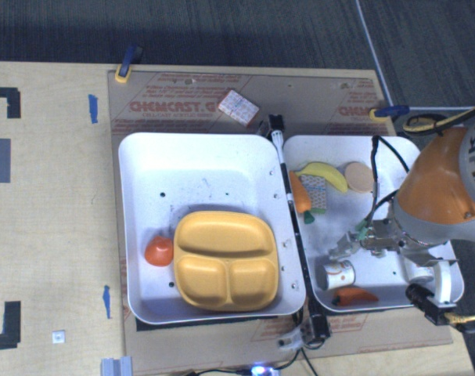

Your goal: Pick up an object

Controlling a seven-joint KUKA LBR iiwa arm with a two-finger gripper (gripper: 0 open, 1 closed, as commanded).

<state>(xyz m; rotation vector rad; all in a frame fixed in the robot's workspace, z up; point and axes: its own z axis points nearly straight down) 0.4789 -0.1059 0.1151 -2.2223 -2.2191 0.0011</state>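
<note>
dark carpet is showing beyond the bench, where i'm watching two white bins side by side. i'm seeing the gripper (348, 245) hovering low in the right bin (394, 279), just above a small white cup (339, 274); i cannot tell how it's set. an orange carrot-like piece (354, 295) is lying near the front wall. a yellow tray (225, 259) is sitting in the left bin (143, 171).

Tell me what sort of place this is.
Probably a robotics lab test bench: a robot arm reaches over two white bins of toy food, such as a banana, on a taped, clamped board.
</note>
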